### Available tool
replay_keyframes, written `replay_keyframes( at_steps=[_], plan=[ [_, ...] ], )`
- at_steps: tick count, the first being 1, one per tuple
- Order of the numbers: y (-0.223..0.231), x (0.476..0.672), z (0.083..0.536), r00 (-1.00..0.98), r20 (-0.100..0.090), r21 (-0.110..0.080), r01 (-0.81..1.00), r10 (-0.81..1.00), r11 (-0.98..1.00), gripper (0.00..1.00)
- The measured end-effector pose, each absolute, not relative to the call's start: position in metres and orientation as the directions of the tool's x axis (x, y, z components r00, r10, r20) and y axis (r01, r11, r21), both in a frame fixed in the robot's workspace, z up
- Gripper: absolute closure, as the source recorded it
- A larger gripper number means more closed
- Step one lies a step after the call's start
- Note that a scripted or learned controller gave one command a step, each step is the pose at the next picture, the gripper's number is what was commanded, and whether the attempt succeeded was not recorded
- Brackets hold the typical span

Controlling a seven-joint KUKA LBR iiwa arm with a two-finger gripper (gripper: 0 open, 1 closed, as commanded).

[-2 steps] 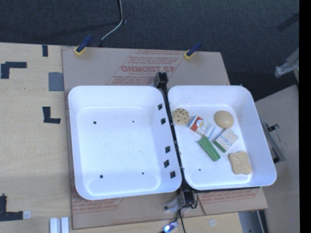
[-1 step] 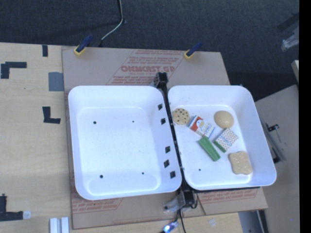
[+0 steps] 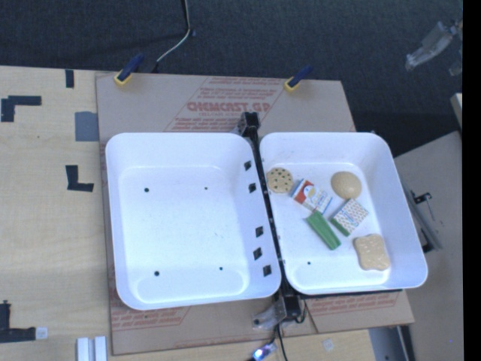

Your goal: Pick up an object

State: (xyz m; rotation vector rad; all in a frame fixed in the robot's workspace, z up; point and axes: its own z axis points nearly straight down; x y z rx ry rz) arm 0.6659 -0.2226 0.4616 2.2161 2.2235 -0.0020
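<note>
Right, from my seat the candidates all sit in the right bin [image 3: 376,153]: a round cookie [image 3: 279,179] at about ten o'clock of the cluster, a small red-and-white packet [image 3: 310,194] beside it, a tan oval piece [image 3: 346,184] at one o'clock, a patterned little packet [image 3: 349,216] in the middle, a green bar [image 3: 323,230] just left of that, and a tan lumpy piece [image 3: 372,252] at five o'clock. The left bin [image 3: 120,201] holds nothing I'd go for.

The hand [image 3: 432,45] is a faint, blurred shape far up at two o'clock from the bins, over the dark floor, well apart from everything; I cannot tell how far it is open, and I see nothing in it.

So the objects lie toward seven o'clock from the hand. I judge the tan oval piece nearest. The green bar's long axis runs from eleven to five o'clock, so a grasp should close across that.
</note>
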Motion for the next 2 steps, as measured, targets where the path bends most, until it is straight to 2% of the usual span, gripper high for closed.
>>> replay_keyframes(
  at_steps=[1, 2],
  plan=[
    [-0.2226, 0.6689, 0.5396, -0.003, -0.004, 0.008, 1.0, 1.0, 0.003, 0.0],
    [-0.2216, 0.6695, 0.5455, -0.004, -0.004, 0.002, 1.0, 1.0, 0.004, 1.0]
  ],
)
